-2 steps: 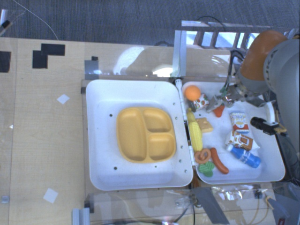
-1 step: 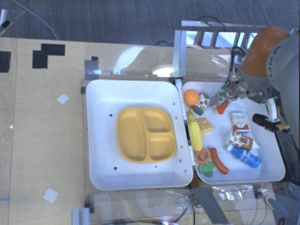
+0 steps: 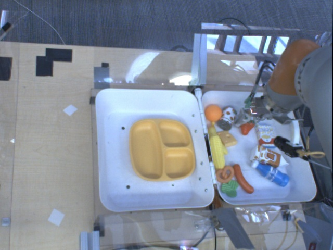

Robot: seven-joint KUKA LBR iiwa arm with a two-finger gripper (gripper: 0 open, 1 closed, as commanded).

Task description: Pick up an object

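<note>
My gripper (image 3: 251,113) hangs low over the back of the right bin (image 3: 307,191), under the grey arm with its orange band (image 3: 289,66). Just below it lies a small red item (image 3: 247,128). To its left are a dark-and-white can (image 3: 226,120) and an orange ball (image 3: 213,112). A white carton (image 3: 265,133) lies right beside the gripper on its lower right. Nothing is seen between the fingers.
The right bin also holds a yellow corn cob (image 3: 217,150), a cracker (image 3: 227,138), a red sausage (image 3: 243,179), a green piece (image 3: 229,190), a printed packet (image 3: 268,155) and a blue bottle (image 3: 276,176). A yellow divided tray (image 3: 161,149) lies in the left bin (image 3: 112,155).
</note>
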